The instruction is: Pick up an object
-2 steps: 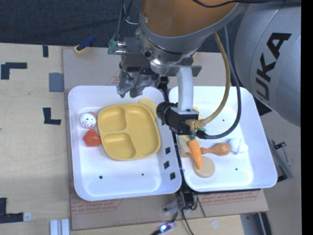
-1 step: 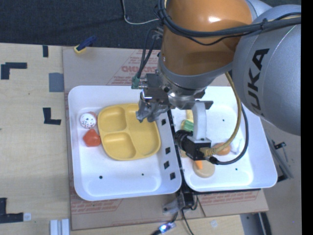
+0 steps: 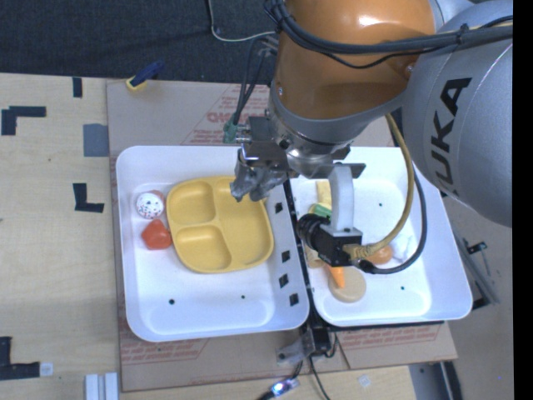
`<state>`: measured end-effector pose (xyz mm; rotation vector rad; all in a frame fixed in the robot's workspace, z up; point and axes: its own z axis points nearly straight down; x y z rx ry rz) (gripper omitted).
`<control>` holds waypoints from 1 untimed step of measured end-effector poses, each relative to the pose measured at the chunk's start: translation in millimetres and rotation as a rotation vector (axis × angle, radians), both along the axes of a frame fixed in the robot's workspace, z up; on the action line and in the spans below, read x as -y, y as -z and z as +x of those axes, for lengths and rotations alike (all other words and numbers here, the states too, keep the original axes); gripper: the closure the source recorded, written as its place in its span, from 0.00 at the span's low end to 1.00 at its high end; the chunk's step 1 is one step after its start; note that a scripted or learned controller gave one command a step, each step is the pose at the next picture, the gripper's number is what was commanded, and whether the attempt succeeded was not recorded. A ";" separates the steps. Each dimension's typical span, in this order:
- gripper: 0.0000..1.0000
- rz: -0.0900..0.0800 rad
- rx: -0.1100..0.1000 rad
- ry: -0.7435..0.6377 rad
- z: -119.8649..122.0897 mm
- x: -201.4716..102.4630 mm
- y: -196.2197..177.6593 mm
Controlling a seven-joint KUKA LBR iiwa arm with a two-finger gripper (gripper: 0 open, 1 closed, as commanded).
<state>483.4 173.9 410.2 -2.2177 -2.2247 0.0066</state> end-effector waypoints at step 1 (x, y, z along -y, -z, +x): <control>1.00 -0.002 -0.007 0.010 -0.8 65.3 82.1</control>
